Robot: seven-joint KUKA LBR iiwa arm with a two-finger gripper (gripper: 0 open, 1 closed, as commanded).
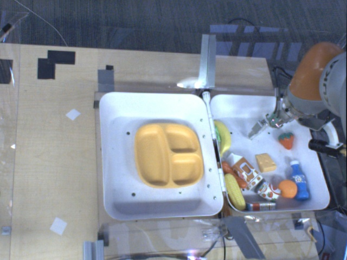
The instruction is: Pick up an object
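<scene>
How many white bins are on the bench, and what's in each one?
2. The left bin holds a yellow divided tray. The right bin holds a cluster of small toy items along its near side, some overlapping, with the gripper above its far part.

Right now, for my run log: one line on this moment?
gripper: open, above right bin floor | holding: nothing | nearest: strawberry | yellow tray: left bin

No writing can be read anywhere. The small red-and-white carton [245, 172] near the right bin's [320, 199] left wall carries printing too blurred to make out, and so does the label on the blue bottle [299, 181] by that bin's front right corner.
</scene>
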